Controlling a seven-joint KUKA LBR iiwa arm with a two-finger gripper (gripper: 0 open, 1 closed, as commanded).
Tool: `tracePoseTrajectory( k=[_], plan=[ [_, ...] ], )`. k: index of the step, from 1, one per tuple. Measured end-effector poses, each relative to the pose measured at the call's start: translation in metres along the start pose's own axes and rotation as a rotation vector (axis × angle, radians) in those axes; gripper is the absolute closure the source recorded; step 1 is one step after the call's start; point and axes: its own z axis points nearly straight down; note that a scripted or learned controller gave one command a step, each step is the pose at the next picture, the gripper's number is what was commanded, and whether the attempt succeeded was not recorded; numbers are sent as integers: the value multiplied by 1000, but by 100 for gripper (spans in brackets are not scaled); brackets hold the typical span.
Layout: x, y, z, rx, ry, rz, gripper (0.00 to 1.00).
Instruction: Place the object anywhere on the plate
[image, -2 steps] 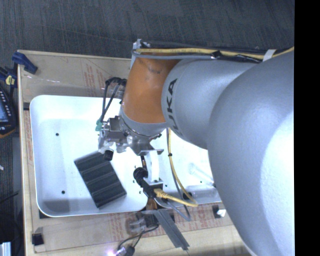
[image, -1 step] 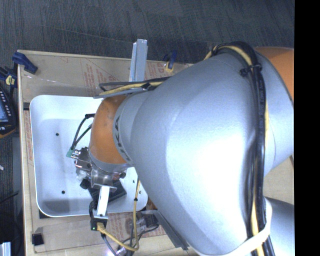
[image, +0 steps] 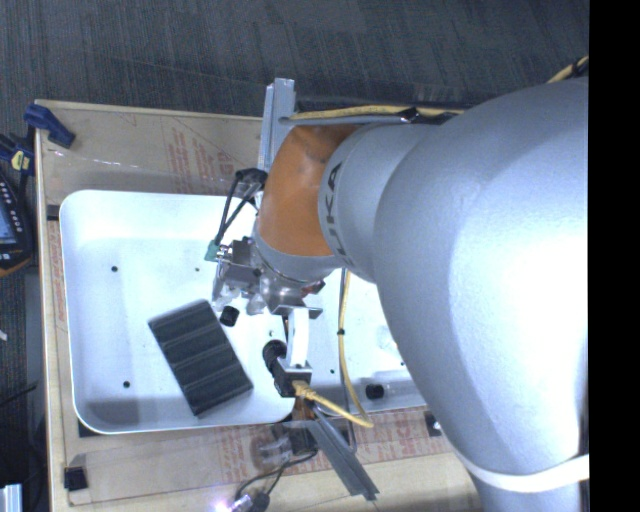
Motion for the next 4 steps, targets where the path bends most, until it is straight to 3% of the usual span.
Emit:
tracePoseTrajectory(
  k=[1, 2, 3, 4],
  plan=[
    [51, -59, -5, 3, -1, 604, 100],
    [76, -23, -1, 2, 0, 542, 100],
    [41, -56, -140, -2, 3, 330, 100],
    [123, -75, -25, 4, -3, 717, 100]
  ],
)
